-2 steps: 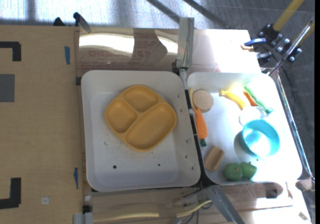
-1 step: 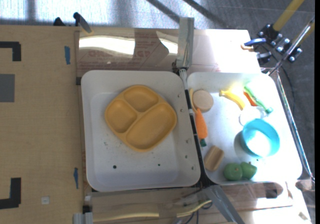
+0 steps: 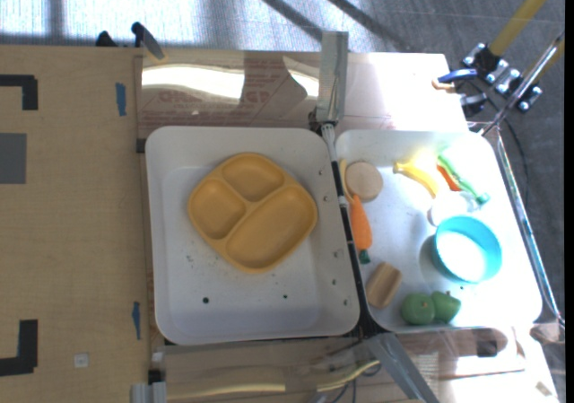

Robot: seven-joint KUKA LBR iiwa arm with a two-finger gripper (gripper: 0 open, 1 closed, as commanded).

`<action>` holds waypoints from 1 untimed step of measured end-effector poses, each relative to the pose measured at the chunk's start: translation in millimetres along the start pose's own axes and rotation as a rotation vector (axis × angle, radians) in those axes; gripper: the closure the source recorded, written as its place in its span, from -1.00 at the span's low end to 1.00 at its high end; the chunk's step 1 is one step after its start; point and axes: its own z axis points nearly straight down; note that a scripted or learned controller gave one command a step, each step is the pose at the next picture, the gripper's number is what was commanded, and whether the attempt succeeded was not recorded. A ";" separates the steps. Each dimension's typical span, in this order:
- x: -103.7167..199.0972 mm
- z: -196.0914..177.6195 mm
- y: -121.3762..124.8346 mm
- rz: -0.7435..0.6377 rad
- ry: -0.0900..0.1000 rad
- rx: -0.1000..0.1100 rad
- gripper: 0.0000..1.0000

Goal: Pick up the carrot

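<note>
Carrot (image 3: 360, 224) partly behind bin divider (image 3: 345, 213)

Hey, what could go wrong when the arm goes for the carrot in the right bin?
Two risks. The carrot lies tight against the right bin's left wall, so one finger may hit the wall or find no gap, and the grasp could slip. It is also crowded: the round beige piece sits at its upper end and the tan bread piece just below its green tip, so a slightly off descent might nudge or grab those instead.
</note>
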 end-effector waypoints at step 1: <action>-2.7 106.8 -7.1 0.176 0.003 -0.014 -1.00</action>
